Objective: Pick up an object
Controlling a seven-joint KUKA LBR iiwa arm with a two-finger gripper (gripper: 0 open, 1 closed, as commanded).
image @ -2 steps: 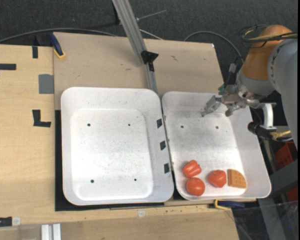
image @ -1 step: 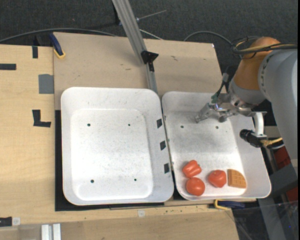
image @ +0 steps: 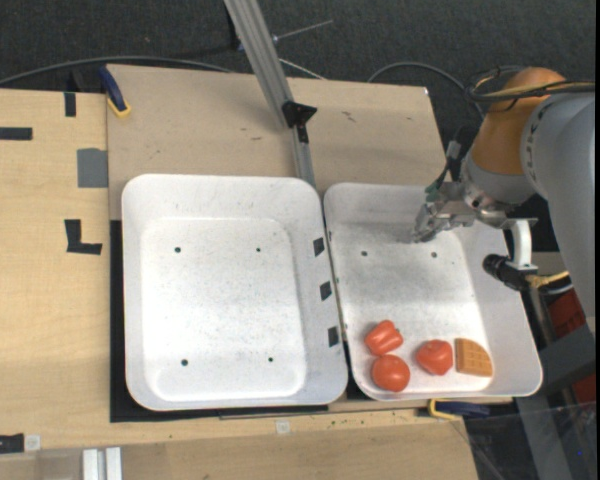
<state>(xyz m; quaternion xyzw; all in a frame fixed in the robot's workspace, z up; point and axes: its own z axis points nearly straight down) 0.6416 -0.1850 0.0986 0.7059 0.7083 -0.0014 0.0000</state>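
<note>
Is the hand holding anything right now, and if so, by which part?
Nothing is held. The hand is over the far end of the right bin, with no object between its fingers. The red items and the waffle lie at the near end.

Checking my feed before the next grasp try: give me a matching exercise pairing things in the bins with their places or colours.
Things:
1. gripper
2. waffle-like tan piece
3. red pepper-like piece
4. left bin

Places or colours:
A. near right corner of right bin
B. speckled white
C. far end of right bin
D. red, left of the tan piece

Pairs: 1-C, 2-A, 3-D, 4-B
</note>
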